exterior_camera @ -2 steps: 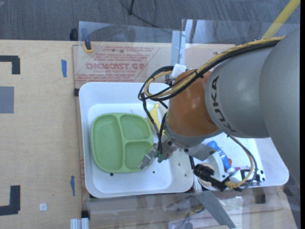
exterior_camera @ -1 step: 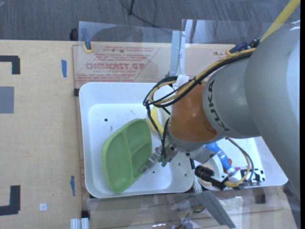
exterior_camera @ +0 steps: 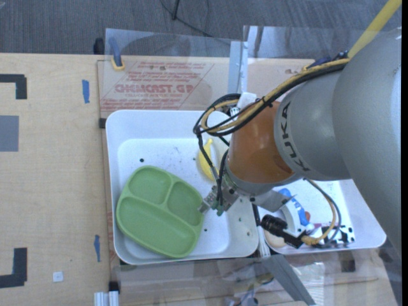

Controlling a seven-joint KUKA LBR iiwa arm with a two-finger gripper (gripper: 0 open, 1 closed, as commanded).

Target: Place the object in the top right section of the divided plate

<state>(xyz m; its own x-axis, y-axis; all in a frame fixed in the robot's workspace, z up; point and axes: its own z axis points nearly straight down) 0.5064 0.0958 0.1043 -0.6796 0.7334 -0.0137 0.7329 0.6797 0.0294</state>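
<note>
Right bin (exterior_camera: 373, 238): closest to the bottom of the view on the right side. Small things lie in it (a white piece with blue and red marks, a round tan thing, a bit with black and white checks). The arm covers much of this bin.

Left bin (exterior_camera: 121, 132): white and shallow, just beside the right bin. Tiny dark specks dot its floor.

Divided plate (exterior_camera: 160, 211): light green, lying flat in the left bin toward its near left corner. It has one big section and two smaller ones. All three sections show bare green.

Gripper (exterior_camera: 213, 204): it hangs low at the plate's right edge, right beside the smaller section on that side. The tip is small and dark with a bit of green on it. I cannot tell if the pincer is apart or together, and I cannot tell if anything is in it.

Yellow object (exterior_camera: 205, 160): it lies in the left bin, past the plate and next to the arm. The arm hides most of it, so its shape is hard to tell. It is not on the plate.

Arm (exterior_camera: 331, 113): big and grey with an orange band, coming in from the right. Black and yellow cables loop around it.

Clear sheet (exterior_camera: 159, 78): past the bins, with red letters on it.

Floor (exterior_camera: 95, 5): dark grey, farthest away.
</note>
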